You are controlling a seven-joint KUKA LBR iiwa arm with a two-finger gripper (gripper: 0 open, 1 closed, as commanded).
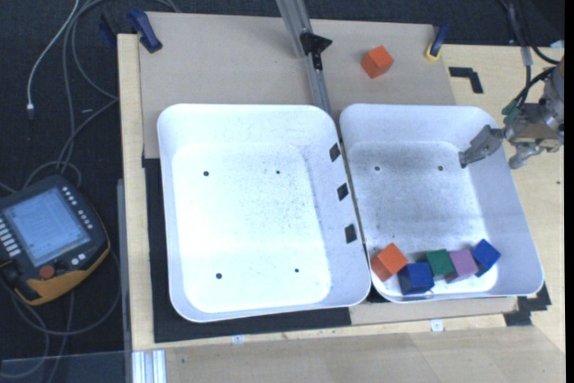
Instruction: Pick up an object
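Above the right bin's (511, 202) far edge, end effector (500, 150), fingers apart, empty.

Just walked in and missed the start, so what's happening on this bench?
A robot arm reaches in from the right, its gripper open over the upper right part of the right bin, with nothing between its fingers. The blocks it could pick are bunched along that bin's near edge: an orange block, two blue ones, a green and a purple. Another orange cube sits on the board beyond the bins.
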